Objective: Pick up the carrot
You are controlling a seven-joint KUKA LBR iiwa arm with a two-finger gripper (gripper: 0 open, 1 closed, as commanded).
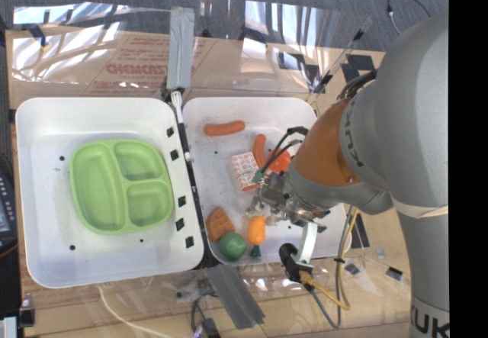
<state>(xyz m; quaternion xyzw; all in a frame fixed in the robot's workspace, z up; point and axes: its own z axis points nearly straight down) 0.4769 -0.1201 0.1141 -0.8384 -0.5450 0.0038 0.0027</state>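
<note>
Right bin (200, 176), contents: carrot (256, 230), orange, short, lying near the bin's 6 o'clock edge, directly under the claw (267, 207); whether the claw is spread or closed cannot be told, nor whether it touches the carrot. Green round item (232, 245) just beside the carrot at its 8 o'clock; brown ridged piece (219, 223) at 9 o'clock. Patterned packet (244, 170) and two sausages (224, 129) toward 12 o'clock. Left bin (38, 176): green divided tray (122, 186).

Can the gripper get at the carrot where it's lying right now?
Probably yes. The carrot lies in the right bin just below the gripper, its top uncovered. The green ball sits close beside it and could crowd one finger.
</note>
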